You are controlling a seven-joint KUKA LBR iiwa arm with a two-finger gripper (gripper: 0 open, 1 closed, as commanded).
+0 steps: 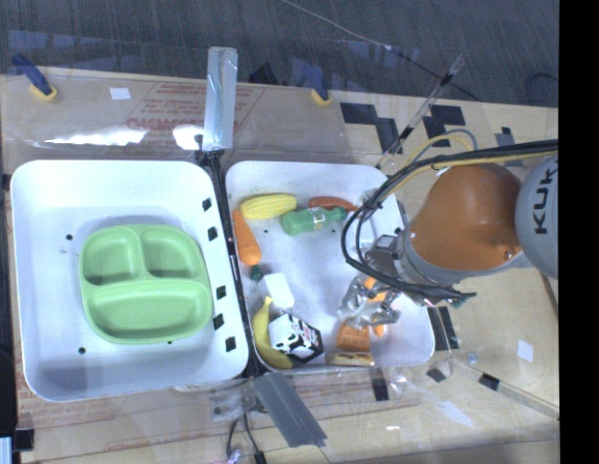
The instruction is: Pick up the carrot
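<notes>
The carrot (247, 241) is a slim orange piece lying along the left wall of the right bin (309, 174), its tip pointing toward the back. My gripper (370, 304) hangs low over the front right part of that bin, well to the right of the carrot and apart from it. It sits just above a small orange block (355, 337). The orange-banded wrist (469, 218) covers the bin's right side.
In the right bin lie a corn cob (268, 205), a green bottle (313, 221), a red piece (330, 202), a white cube (278, 288), a banana (262, 342) and a black-and-white toy (299, 338). The left bin (48, 191) holds a green divided plate (145, 280).
</notes>
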